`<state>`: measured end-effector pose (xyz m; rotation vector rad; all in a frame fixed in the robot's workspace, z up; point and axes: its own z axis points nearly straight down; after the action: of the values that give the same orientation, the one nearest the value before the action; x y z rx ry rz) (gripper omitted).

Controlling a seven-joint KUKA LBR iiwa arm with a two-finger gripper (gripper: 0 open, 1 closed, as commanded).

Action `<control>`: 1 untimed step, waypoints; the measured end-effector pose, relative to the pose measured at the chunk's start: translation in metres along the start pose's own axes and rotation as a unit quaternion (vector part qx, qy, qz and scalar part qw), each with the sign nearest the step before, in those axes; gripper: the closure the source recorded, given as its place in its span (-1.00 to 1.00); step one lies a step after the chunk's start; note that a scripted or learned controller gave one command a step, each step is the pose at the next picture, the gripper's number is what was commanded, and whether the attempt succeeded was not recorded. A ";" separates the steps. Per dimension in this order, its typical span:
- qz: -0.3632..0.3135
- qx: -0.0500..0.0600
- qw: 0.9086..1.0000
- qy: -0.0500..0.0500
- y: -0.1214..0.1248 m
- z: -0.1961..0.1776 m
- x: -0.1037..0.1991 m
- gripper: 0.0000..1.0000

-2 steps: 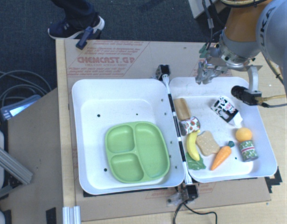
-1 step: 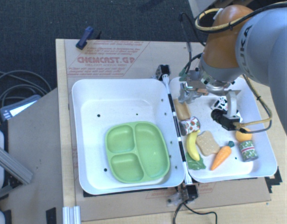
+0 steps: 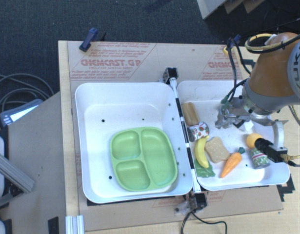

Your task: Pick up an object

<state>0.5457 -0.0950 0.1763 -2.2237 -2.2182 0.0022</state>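
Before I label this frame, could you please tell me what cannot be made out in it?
1. Camera view: the back right corner of the right bin is hidden by the arm.
2. Camera view: whether the gripper holds anything cannot be told; it is too small and blurred.
3. Camera view: the print on the small can is too small to read.

Green three-compartment tray [image 3: 142, 158] in left white bin [image 3: 93, 104], blue clip [image 3: 88, 39] at brown board's [image 3: 115, 65] far-left corner
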 end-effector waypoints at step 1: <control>-0.001 0.000 1.000 0.001 0.000 0.000 0.001 -1.00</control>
<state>0.5460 -0.0941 0.1763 -2.2219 -2.2198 0.0003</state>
